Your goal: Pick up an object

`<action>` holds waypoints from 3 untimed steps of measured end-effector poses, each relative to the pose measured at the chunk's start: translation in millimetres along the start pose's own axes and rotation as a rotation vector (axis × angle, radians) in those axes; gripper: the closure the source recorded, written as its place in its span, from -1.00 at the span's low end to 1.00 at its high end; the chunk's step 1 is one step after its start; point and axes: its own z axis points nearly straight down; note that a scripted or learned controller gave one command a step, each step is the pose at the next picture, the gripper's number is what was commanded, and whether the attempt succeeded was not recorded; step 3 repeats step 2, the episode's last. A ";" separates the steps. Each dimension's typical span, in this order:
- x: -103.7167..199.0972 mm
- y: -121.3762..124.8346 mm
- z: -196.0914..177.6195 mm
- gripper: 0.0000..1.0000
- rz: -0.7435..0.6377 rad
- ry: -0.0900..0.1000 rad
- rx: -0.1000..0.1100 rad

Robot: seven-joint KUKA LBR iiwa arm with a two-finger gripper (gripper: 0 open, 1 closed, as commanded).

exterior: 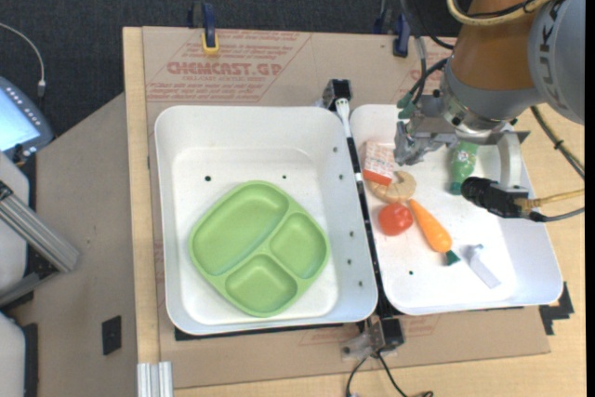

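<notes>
The right bin (437, 293) holds several small objects. A red tomato (395, 218) lies beside an orange carrot (429, 226) with a green tip. Just above them sit a tan round piece (398, 188) and a red and white packet (376, 162). A green object (462, 165) stands further right, partly behind the arm. A grey flat piece (482, 266) lies toward the front right. My gripper (407, 152) hangs over the back left of this bin, just right of the packet and above the tan piece. Nothing shows held in it.
The left bin (186, 144) holds a green divided plate (260, 246). A black ridge (358, 191) separates the two bins. A black fitting with a yellow cable (497, 197) sticks out from the wrist over the right bin. Cardboard (232, 60) lies under both bins.
</notes>
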 end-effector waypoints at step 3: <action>110.2 -1.0 -1.6 1.00 0.001 -0.002 -0.003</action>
